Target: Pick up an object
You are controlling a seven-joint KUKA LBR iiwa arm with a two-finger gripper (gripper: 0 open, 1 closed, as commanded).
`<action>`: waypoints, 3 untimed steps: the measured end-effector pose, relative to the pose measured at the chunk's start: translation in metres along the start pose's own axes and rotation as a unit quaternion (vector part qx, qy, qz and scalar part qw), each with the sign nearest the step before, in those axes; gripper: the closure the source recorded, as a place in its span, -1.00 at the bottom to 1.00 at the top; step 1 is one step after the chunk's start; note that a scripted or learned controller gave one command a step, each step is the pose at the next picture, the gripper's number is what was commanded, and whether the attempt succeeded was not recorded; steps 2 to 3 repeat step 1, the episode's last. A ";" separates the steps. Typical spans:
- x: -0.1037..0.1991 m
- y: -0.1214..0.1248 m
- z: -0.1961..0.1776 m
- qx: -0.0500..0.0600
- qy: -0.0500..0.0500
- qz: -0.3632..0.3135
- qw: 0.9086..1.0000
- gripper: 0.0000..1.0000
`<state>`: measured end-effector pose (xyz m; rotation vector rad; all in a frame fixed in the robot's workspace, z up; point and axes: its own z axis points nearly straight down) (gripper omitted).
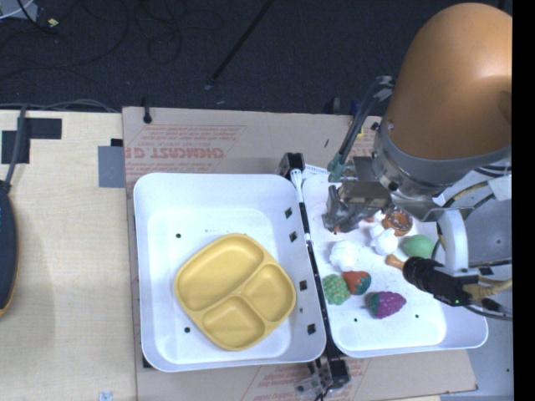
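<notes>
Gripper low over the right bin's upper left, the toy pile just below it.

Camera view: the gripper point(341, 217) hung inside the right bin point(468, 334), near the wall it shares with the left bin point(159, 224). Whether it was open or closed could not be told; nothing showed clearly in its grip. Nearest object, a white lump point(343, 253), lay directly below the gripper, just beside it. Below the lump sat a green piece point(336, 289) and a red piece point(358, 281); a purple grape bunch point(385, 303) lay farther off to the lower right. A yellow divided tray point(234, 291) sat in the left bin.

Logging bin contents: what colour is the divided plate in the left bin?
Yellow; the divided plate shows plainly in the camera view.
</notes>
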<state>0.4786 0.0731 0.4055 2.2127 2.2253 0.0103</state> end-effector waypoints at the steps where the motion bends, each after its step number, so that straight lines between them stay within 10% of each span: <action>1: 0.085 0.052 -0.024 0.002 0.000 0.000 1.000 1.00; 3: 0.085 0.052 -0.024 0.002 0.000 0.000 1.000 1.00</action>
